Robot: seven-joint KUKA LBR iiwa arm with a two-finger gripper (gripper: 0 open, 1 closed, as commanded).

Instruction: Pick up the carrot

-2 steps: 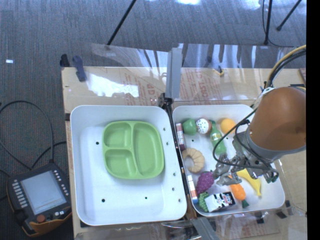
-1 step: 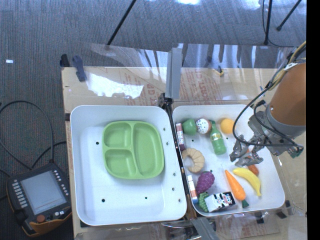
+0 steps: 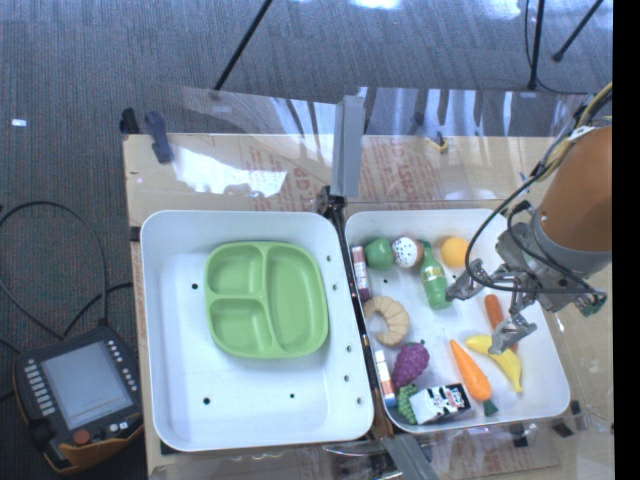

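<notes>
The orange tapered plastic carrot [image 3: 469,369] lies flat on the floor of the right-hand shallow white bin [image 3: 553,393], in its near right part, thick end toward the centre and tip toward the near wall. Just beside it on the right lies a yellow plastic banana [image 3: 503,360], close enough that the two appear to touch near the carrot's upper end. A second, smaller orange-red stick-shaped item [image 3: 493,310] lies farther back, under the arm's tooling. The two-finger gripper [image 3: 497,305] hangs over this back-right area, fingers spread wide apart with nothing between them: one fingertip points toward the green plastic bottle [image 3: 434,287], the other sits above the banana's upper end. The carrot is near the gripper but not within its span.

Other contents of the right bin: a purple bunch of grapes [image 3: 409,362], a beige ring-shaped doughnut [image 3: 387,318], a black-and-white carton [image 3: 440,403] at the near wall, a green apple-like ball [image 3: 379,253], a white speckled ball [image 3: 404,251] and an orange round fruit [image 3: 453,251].

The left-hand white bin [image 3: 170,408] holds a light green three-compartment plastic plate [image 3: 266,298]
</notes>
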